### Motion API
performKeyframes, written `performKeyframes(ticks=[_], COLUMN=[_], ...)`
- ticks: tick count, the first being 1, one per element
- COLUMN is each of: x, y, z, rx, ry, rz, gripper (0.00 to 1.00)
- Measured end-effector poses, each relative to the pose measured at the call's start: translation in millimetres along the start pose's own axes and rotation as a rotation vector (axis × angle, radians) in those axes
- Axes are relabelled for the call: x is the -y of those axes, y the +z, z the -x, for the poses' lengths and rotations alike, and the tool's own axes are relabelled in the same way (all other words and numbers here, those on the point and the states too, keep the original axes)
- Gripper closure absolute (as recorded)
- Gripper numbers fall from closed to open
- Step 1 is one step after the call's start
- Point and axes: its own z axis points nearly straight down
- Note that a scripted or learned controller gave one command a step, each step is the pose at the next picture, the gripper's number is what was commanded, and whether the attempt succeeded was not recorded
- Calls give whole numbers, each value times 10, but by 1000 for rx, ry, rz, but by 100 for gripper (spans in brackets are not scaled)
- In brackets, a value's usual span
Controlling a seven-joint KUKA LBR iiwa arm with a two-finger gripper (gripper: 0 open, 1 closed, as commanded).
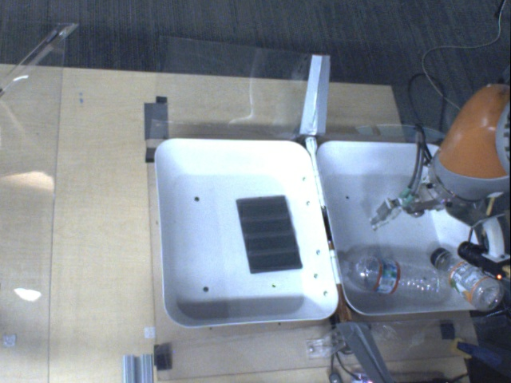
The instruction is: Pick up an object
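Note:
A clear plastic bottle with a red and blue label lies on its side near the front of the right bin. A second bottle with an orange label and a dark cap lies at that bin's front right corner. A dark ribbed rectangular block lies flat in the middle of the left bin. My gripper hangs over the middle of the right bin, behind the clear bottle and apart from it. It is open, with nothing between its fingers.
The arm's orange band and grey wrist cover the right bin's right side. A narrow divider separates the two bins. Cables run behind the right bin. Bare wooden bench lies to the left.

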Motion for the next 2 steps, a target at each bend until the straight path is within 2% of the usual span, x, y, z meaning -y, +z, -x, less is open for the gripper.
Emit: performKeyframes(ticks=[1,2], x=[-752,-1272], y=[556,569], z=[-132,-168], rx=[2,-1], ry=[96,53], rz=[5,-6], gripper=[0,0])
